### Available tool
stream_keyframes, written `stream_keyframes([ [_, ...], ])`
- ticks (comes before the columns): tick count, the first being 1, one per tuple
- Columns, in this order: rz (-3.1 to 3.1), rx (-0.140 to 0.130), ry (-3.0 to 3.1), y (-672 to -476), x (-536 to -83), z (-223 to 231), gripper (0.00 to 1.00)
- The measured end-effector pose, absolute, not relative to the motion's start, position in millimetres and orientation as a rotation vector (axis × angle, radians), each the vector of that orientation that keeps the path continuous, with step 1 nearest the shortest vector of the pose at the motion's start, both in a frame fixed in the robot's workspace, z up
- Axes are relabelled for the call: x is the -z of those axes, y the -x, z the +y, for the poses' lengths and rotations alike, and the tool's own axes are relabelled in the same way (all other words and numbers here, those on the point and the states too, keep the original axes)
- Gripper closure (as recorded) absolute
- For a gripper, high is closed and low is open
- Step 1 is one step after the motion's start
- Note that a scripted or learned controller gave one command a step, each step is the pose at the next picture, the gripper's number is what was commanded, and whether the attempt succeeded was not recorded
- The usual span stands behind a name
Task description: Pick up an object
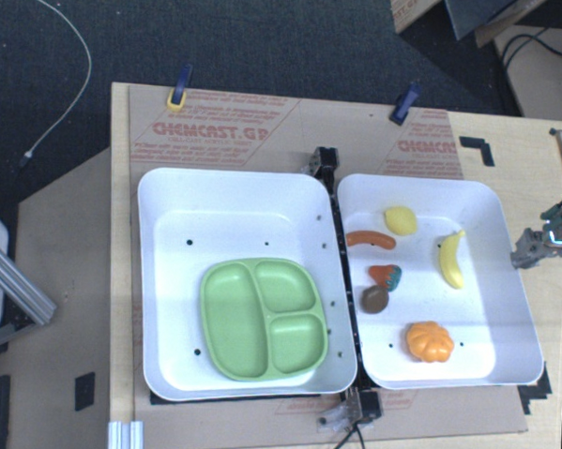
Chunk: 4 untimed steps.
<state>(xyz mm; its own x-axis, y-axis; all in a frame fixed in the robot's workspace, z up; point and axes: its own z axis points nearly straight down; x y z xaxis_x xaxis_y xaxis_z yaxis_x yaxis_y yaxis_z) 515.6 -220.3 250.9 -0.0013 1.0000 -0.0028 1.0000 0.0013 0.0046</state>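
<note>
Camera view. We see the gripper (541,244) at the right edge of the frame, just outside the right rim of the right bin (499,366), level with the banana (451,259). It is small and partly cut by the frame edge; we cannot tell whether the jaws are spread or pressed together. Nothing shows between them.

Right bin contents, all lying loose on the floor: lemon (401,219) at the far side, sausage (370,239) just left of and nearer than it, banana toward the right wall, a red-and-teal piece (385,276) near the middle, a brown piece (375,300) touching or just beside it on the near side, orange pumpkin (430,341) nearest us. The left bin (156,287) holds a green divided plate (262,317). Both bins sit on the table (136,127).

Step, as we judge it: approach. No object is picked yet.

Next move, in our judgement: carry the gripper left over the rim, choose a target, descend. The banana is closest and stands apart from its neighbours; the pumpkin is also isolated. The red-and-teal and brown pair looks crowded, so a grasp there risks catching both.
</note>
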Motion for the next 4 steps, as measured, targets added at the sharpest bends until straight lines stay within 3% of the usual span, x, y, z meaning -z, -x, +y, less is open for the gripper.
stream_keyframes([
  [4,2.231,0.000,-2.217,-497.9,-258.6,-13.2,1.00],
])
